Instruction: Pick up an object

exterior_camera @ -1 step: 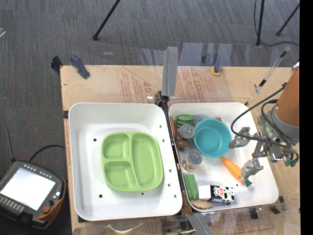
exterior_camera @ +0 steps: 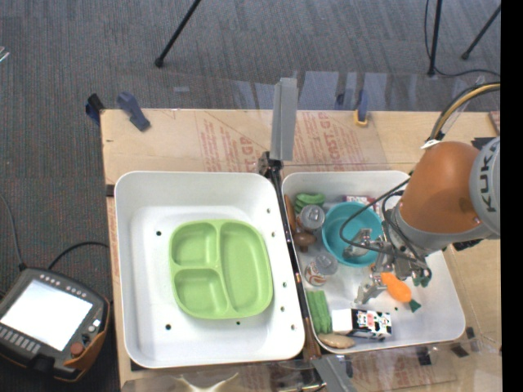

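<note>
1. Camera view, the step in hand: the KUKA arm (exterior_camera: 445, 190) reaches in from the right over the right-hand bin (exterior_camera: 445, 321), its gripper (exterior_camera: 384, 280) low among the clutter. By the look of it this is the closing-in stage of a pick, with nothing yet lifted.

2. Camera view, the fingers: the metal fingers (exterior_camera: 372, 287) point down and to the left. Whether they stand apart or together cannot be told from this slant, and nothing can be seen clamped between them.

3. Camera view, the task's thing: an orange carrot-shaped toy (exterior_camera: 395, 287) with a green tip lies on the bin floor just beside the fingers, on their right, touching or nearly touching them. It is beside them, not between them.

4. Camera view, the neighbours: a teal bowl (exterior_camera: 347, 231) sits just beyond the fingers toward the bin's far side; a black-and-white box (exterior_camera: 372, 322) lies near them on the near side; a green block (exterior_camera: 319, 310) and small cans (exterior_camera: 313, 216) lie well to their left.

5. Camera view, the other bin: a green divided plate (exterior_camera: 221, 268) rests in the left-hand bin (exterior_camera: 131, 194), well apart from the fingers.

6. Next move, as a judgement: the fingers need to shift right to straddle the toy, then close and rise.
</note>
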`<state>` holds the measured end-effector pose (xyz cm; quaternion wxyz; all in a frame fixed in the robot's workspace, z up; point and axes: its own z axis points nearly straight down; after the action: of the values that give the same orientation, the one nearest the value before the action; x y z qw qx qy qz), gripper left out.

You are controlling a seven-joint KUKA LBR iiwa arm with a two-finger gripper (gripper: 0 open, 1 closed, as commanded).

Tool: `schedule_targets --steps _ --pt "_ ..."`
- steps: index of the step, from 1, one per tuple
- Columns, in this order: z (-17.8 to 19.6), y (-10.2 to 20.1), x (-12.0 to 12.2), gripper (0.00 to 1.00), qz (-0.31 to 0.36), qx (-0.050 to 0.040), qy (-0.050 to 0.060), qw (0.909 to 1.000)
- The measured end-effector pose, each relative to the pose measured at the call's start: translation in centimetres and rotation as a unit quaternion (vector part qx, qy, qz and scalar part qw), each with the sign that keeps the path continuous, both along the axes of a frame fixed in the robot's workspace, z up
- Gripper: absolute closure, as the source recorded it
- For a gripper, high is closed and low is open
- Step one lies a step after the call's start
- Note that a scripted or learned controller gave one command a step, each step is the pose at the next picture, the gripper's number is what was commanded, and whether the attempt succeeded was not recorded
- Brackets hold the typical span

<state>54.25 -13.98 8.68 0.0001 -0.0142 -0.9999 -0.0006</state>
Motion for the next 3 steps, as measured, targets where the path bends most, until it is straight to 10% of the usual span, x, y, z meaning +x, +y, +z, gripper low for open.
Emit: schedule_targets --steps 1,2,3 --pt "0.9 1.6 -5.4 0.00 -0.080 -0.0034 -0.020 0.9966" --pt "0.0 -0.1 3.5 0.00 -0.197 -0.0004 0.000 0.9804" --pt "0.0 2.0 -2.8 0.00 -0.177 -0.0001 0.001 0.9842"
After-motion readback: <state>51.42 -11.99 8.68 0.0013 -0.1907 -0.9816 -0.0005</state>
